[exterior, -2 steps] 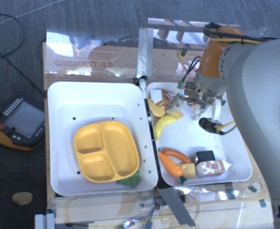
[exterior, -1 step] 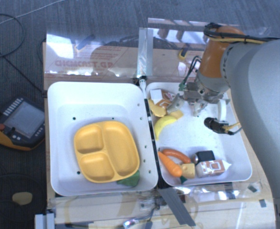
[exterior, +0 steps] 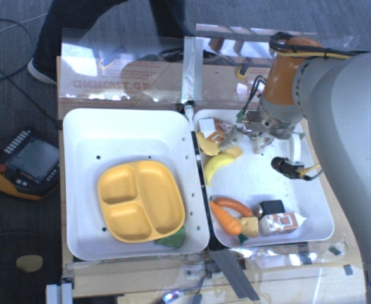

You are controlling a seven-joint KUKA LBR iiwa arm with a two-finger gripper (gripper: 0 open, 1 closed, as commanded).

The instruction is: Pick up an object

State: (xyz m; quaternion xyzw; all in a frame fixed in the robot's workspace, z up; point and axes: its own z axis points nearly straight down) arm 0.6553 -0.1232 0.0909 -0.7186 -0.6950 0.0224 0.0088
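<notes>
Where gripper [exterior: 247, 139] hovers | banana [exterior: 218, 165] beside | carrot [exterior: 225, 218], carton [exterior: 280, 222] apart

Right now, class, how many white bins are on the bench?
2, side by side: the left bin holds a yellow divided plate; the right bin holds toy food, with the gripper over its far end.

Lighting was bright and even; glare marked the clear panels [exterior: 128, 49]; white bins [exterior: 84, 170] slightly overexposed; focus soft.
</notes>
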